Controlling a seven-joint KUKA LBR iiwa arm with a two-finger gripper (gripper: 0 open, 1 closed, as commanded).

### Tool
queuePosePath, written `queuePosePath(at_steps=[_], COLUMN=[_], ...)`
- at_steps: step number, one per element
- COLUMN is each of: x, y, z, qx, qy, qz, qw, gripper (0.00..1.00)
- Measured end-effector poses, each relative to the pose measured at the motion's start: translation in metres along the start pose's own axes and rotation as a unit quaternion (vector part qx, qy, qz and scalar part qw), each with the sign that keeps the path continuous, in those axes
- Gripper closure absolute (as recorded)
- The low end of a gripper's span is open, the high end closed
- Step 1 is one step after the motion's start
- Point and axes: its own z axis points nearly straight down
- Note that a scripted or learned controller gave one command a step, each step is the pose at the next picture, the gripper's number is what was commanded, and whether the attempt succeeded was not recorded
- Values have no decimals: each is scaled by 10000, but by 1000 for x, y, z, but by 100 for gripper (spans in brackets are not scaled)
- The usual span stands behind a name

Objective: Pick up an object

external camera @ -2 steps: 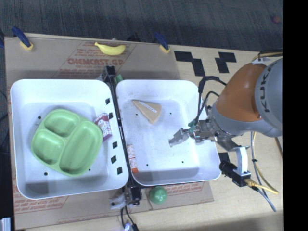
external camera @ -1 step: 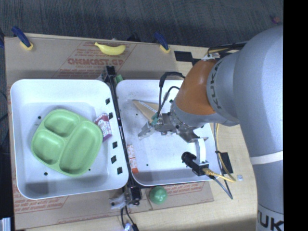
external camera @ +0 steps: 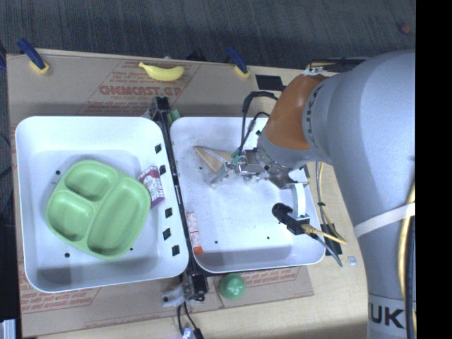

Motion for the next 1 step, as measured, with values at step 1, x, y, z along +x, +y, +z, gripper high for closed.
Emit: queuePosePath(at_steps=[1], x=[1], y=[0], z=[-10], qx=[3], qy=[7], qz=[-9], qw=[10000], gripper=[100])
